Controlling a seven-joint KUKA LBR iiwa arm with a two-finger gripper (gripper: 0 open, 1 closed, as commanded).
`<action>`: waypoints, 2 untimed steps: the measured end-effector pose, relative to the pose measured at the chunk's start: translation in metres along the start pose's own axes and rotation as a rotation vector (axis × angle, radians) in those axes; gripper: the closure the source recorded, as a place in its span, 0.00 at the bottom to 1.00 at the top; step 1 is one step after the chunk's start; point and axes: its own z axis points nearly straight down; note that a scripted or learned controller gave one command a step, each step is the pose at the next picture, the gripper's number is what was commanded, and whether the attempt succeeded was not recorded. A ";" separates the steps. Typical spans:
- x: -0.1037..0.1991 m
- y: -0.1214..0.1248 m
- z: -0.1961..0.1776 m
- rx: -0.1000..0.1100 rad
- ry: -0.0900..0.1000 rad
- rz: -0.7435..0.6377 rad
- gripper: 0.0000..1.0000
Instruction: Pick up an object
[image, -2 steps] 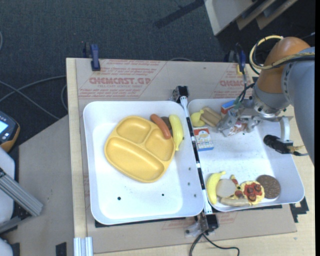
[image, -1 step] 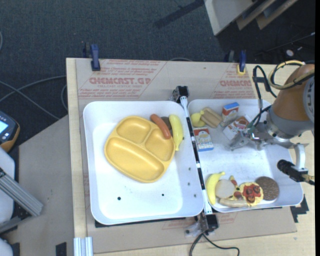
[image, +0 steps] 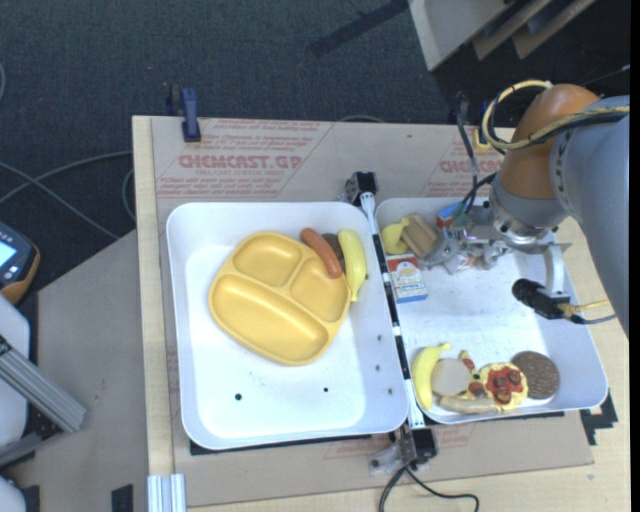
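Right now the arm reaches in from the right and its gripper sits low over the far part of the right bin, just beside a small cluster of toy food in that bin's far-left corner: a tan block, a yellow piece and a red-and-white carton lying against the divider. How the claw stands I cannot tell; the metal parts at its tip blur together and nothing is plainly seen between them, so I would not call anything held. Other candidates lie well apart at the near edge of the same bin: a banana, a pizza slice, a slice of bread and a brown patty. In the left bin a yellow divided plate rests with a sausage and a second banana at its far-right rim. The likely trouble, as I judge it, comes from crowding: the tan block and yellow piece touch one another and sit hard by the bin wall, so the tool could close on an edge only, nudge the pieces aside, or catch the wall or divider. A shallow pinch on the smooth carton might also slip on lifting.
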 end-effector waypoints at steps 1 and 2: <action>0.019 0.012 0.002 0.021 0.005 0.013 0.00; 0.036 -0.101 0.004 -0.011 0.011 0.001 0.00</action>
